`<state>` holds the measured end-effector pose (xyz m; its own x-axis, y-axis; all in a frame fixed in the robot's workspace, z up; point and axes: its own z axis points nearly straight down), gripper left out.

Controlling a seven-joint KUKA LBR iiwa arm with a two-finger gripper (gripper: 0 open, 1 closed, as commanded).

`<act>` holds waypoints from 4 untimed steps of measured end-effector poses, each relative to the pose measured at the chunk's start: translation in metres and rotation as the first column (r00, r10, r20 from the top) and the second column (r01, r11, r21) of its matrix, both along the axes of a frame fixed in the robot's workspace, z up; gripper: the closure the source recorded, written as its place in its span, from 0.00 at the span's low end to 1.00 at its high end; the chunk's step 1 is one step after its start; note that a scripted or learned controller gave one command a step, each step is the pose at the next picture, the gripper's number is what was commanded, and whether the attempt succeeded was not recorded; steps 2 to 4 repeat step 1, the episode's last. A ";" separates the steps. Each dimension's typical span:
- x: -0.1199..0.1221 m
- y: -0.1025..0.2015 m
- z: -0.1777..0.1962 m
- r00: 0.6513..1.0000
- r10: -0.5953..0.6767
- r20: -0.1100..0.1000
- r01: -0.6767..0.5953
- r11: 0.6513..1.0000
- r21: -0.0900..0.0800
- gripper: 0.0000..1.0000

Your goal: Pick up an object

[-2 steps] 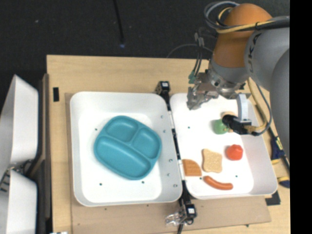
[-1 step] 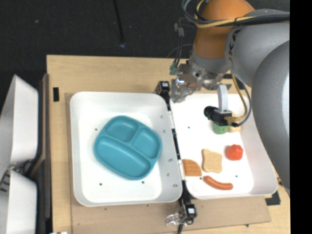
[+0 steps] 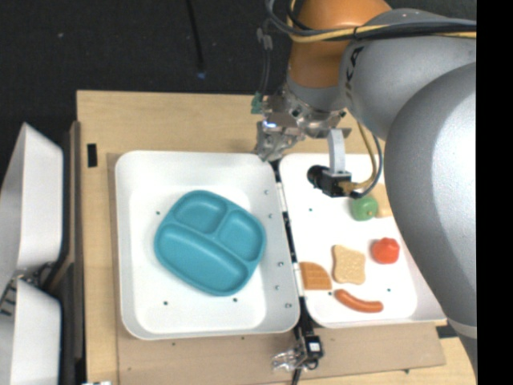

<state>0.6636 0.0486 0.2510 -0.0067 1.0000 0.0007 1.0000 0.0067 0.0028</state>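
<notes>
My gripper (image 3: 271, 144) hangs under the orange wrist band, above the far rim where the two white bins meet. I see nothing held in it. The left bin (image 3: 143, 307) holds a teal divided plate (image 3: 210, 243) lying flat in its middle. In the right bin (image 3: 319, 219) lie a green apple (image 3: 364, 208), a red tomato-like piece (image 3: 385, 249), a bread slice (image 3: 349, 264), an orange-brown toast piece (image 3: 315, 276) and a sausage (image 3: 358, 301). All the food sits well in front of and to the right of the gripper.
The big grey arm covers the right bin's far right side and the bench's right edge. A wooden bench top (image 3: 160, 119) surrounds the bins. White structures (image 3: 36, 207) stand off the bench at the left.
</notes>
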 end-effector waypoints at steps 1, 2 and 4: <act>-0.001 -0.003 0.000 1.000 -0.003 -0.002 0.003 1.000 -0.002 0.00; -0.001 -0.003 0.000 1.000 -0.003 -0.002 0.003 1.000 -0.002 0.00; -0.001 -0.003 0.000 1.000 -0.003 -0.002 0.003 1.000 -0.002 0.00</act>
